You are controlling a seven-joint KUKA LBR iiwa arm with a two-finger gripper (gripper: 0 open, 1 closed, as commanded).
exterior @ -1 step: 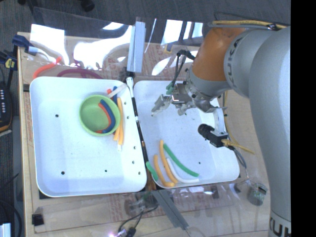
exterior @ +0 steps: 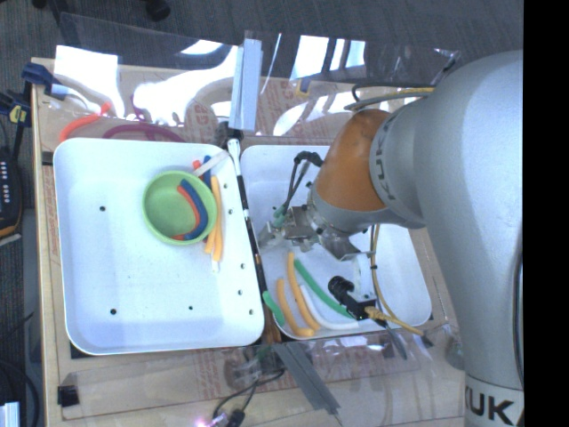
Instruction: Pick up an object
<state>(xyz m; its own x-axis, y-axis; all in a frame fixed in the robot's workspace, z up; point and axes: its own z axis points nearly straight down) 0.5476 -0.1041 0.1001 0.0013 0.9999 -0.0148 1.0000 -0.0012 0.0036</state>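
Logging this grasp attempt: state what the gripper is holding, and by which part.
Cannot be told. The gripper sits low in the right bin, above the yellow and green pieces, and nothing is visibly between its fingers.

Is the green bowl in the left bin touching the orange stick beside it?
Touching. The camera view shows the orange stick lying against the right rim of the green bowl, with no white floor of the left bin visible between them.

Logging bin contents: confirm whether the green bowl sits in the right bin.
No, the green bowl lies in the left bin.
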